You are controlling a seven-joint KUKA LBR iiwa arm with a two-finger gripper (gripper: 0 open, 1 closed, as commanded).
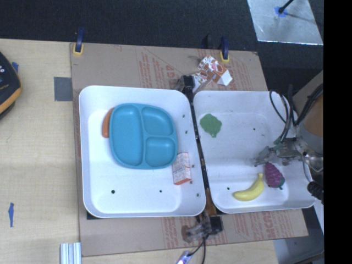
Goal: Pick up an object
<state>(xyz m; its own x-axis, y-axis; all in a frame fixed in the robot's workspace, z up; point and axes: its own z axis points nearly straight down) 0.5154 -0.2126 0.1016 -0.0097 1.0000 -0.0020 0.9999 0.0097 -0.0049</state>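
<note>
In the right bin (242,142) lie a yellow banana (248,190) near the front wall, a purple bunch of grapes (274,175) just right of it, and a flat green piece (210,124) at the back left. My gripper (270,155) hangs low at the bin's right side, directly behind the grapes and close to them. I cannot make out anything held in it. The left bin (99,191) holds a blue divided plate (144,136), an orange item (105,124) sticking out from under the plate's left edge, and a small printed packet (181,168) near the right wall.
Black cables (283,114) loop over the right bin's far right corner, above the gripper. A crumpled wrapper (213,72) lies on the cardboard behind the bins. A yellow and black device (6,87) sits at the bench's left edge.
</note>
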